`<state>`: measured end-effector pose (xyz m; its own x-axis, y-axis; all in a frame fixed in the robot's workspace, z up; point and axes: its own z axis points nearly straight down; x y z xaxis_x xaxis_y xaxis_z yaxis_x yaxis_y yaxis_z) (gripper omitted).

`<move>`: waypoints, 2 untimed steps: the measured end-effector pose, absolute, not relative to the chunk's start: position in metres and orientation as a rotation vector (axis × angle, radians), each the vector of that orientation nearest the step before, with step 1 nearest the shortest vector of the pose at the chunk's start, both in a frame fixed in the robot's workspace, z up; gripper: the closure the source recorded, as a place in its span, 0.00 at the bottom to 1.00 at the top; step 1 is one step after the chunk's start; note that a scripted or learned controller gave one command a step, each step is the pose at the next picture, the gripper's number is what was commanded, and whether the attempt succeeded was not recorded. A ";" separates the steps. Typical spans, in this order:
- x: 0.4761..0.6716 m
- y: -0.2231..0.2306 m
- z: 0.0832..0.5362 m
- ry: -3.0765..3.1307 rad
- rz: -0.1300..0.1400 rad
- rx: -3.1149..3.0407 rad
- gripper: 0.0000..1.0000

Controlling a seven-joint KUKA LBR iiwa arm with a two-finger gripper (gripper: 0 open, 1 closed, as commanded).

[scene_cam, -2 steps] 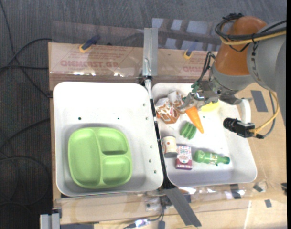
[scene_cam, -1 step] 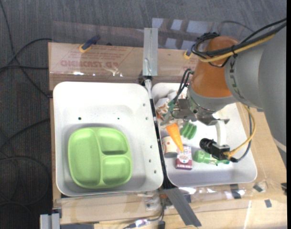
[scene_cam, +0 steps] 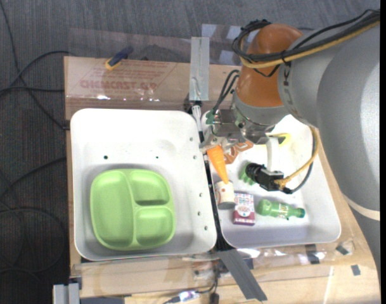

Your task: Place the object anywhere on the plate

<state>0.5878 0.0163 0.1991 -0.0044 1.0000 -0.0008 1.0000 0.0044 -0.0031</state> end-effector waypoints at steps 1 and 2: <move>0.604 0.052 0.182 -2.272 0.007 -2.169 1.00; 0.522 0.099 0.214 -2.067 0.009 -2.362 1.00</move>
<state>0.5217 0.0991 0.2144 0.1329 0.9911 -0.0023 0.9911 -0.1329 -0.0057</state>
